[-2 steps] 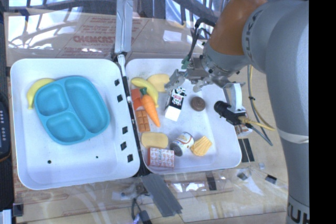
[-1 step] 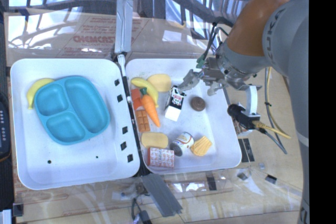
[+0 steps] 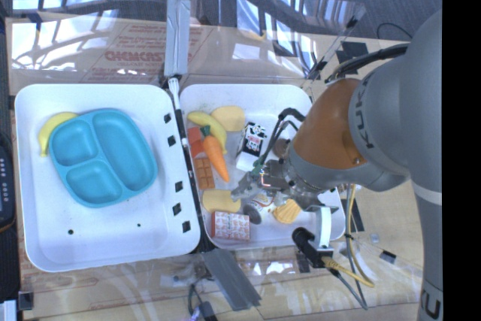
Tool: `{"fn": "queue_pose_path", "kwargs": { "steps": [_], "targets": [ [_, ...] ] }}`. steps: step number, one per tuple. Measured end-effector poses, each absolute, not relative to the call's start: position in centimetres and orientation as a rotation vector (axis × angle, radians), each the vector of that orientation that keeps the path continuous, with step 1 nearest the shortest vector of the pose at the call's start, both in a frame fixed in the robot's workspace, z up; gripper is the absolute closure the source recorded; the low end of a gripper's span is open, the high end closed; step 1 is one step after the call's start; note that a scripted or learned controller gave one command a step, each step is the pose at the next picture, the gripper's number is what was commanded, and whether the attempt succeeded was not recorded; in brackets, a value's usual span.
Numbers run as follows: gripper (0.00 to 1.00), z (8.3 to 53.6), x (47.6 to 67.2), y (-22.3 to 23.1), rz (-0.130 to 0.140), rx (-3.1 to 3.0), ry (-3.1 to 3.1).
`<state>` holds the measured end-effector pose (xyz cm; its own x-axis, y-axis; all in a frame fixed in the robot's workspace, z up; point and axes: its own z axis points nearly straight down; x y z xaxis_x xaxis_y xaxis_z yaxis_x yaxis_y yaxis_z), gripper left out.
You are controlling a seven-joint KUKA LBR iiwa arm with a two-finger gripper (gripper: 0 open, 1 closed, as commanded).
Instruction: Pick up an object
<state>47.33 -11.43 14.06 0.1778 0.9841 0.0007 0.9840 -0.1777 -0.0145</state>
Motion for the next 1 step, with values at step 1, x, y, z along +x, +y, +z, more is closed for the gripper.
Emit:
{"fn": "queue_pose_path", "kwargs": {
  "steps": [1],
  "targets": [
    [0.00, 9.53, 49.75, -17.78, -0.007, -2.425, -2.007]
  ]
}}
